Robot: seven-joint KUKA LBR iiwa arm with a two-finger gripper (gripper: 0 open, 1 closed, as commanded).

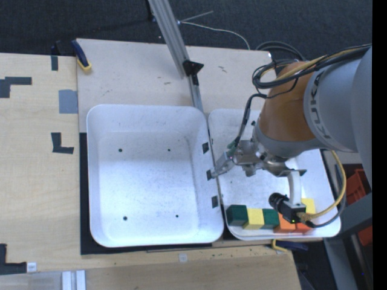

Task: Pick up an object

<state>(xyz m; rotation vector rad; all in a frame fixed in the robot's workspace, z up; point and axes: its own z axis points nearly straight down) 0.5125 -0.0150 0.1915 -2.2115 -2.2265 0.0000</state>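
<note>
green block (pixel 237 214) | yellow block (pixel 256 218) | touching in a row | right bin, front edge

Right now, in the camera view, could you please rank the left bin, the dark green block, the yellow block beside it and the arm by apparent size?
1. Left bin
2. Arm, nearer the camera, so unsure
3. Dark green block and yellow block: alike

Smooth white plastic bins (pixel 97 162) sit on a matt wooden bench (pixel 36 180)

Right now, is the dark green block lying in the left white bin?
No, the dark green block lies in the right white bin, beside a yellow block near its front wall.
</note>
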